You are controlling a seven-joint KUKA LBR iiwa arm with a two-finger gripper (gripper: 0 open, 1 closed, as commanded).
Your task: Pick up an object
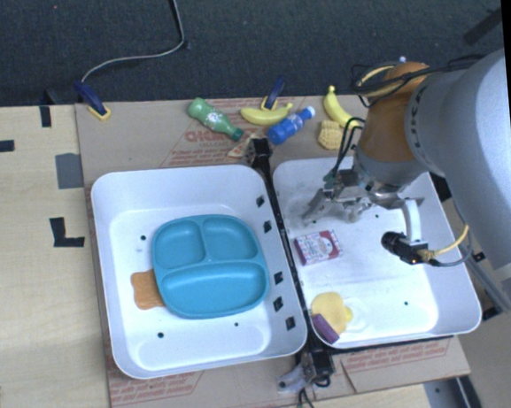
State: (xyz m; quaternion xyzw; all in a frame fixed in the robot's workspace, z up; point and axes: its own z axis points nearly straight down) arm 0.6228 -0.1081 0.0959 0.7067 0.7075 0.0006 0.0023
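Flat rectangular packet near metal fingers, apart.

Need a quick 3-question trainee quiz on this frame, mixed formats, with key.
1. True or false: the blue divided plate lies in the left bin.
2. Which lies nearest the gripper? A) small red-and-white packet B) green bottle C) orange piece
3. Fill in: two yellow ___ lie behind the bins.

Key: 1 true; 2 A; 3 bananas.
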